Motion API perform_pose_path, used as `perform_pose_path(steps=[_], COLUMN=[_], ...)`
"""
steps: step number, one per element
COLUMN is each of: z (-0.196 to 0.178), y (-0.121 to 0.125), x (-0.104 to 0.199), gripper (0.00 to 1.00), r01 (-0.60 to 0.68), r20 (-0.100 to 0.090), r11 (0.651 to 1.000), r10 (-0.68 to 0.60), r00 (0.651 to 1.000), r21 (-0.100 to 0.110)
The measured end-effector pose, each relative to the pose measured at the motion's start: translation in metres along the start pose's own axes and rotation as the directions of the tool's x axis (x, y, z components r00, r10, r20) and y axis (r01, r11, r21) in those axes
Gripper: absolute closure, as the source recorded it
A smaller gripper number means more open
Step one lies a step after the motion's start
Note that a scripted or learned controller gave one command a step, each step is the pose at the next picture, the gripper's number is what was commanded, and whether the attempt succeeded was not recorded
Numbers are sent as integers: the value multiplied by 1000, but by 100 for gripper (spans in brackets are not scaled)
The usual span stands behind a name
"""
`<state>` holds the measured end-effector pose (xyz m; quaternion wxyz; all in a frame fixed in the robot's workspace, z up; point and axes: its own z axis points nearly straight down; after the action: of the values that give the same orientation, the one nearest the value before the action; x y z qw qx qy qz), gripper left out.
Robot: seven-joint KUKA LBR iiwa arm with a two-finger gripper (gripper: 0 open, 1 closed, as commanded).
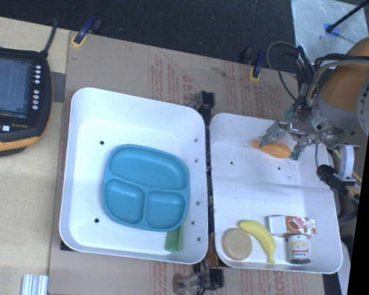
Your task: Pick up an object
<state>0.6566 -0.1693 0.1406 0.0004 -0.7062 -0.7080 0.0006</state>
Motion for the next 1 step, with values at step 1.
perform_pose_path(steps=[1], z=[49], y=[-1], x=[9], gripper=[0], r01=[1], r20=[1], r11=[1000], r10=[-1], r00=[1000], r21=[6])
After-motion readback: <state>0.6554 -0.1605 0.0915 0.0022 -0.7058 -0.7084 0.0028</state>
